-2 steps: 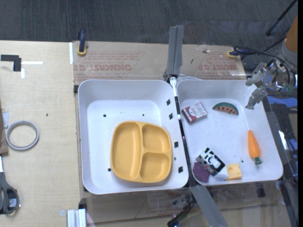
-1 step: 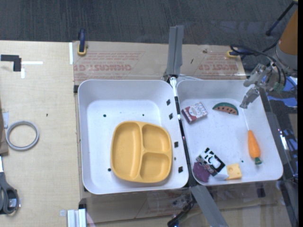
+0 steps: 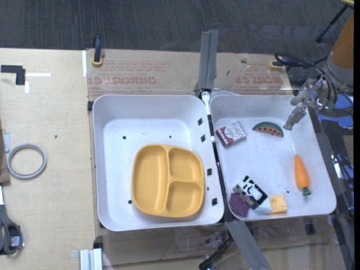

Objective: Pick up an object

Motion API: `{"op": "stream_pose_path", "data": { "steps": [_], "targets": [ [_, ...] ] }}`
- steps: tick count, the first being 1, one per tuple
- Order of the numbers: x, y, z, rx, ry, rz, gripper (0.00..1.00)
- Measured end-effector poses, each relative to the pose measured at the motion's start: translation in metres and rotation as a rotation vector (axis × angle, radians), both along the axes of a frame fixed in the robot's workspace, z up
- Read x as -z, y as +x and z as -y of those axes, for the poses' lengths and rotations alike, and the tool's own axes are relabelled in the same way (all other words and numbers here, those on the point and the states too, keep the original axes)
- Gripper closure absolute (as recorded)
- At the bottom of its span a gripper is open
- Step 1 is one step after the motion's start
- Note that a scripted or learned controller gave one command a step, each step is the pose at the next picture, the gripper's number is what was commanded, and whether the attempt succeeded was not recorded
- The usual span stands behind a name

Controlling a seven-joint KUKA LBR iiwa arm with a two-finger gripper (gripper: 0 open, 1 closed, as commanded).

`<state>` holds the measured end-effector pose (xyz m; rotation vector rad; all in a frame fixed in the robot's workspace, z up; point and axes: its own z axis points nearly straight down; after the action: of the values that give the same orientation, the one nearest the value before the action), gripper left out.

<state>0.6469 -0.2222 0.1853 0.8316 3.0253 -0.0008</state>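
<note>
The right bin (image 3: 320, 151) holds a watermelon slice (image 3: 268, 129), an orange carrot (image 3: 302, 173), a red and white packet (image 3: 231, 133), a black and white object (image 3: 252, 190), a purple piece (image 3: 239, 206) and a yellow cheese wedge (image 3: 277, 204). My gripper (image 3: 293, 112) hangs over the bin's upper right corner, just right of the watermelon slice. Its two fingers stand apart and open with nothing between them. A yellow divided plate (image 3: 167, 180) lies in the left bin (image 3: 107, 151).
On the bench left of the bins lie a grey tape ring (image 3: 25, 161) and scissors (image 3: 8, 236). A clamp (image 3: 97, 52) sits at the cardboard's back edge. A grey divider post (image 3: 208, 61) stands between the bins.
</note>
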Motion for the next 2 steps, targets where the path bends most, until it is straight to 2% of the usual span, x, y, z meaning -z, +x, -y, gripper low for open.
{"op": "stream_pose_path", "data": {
  "steps": [1, 2],
  "targets": [
    [0.004, 0.005, 0.000, 0.049, 0.000, 0.001, 0.00],
    [0.092, -0.010, 0.000, -0.205, -0.001, 0.000, 0.00]
  ]
}}
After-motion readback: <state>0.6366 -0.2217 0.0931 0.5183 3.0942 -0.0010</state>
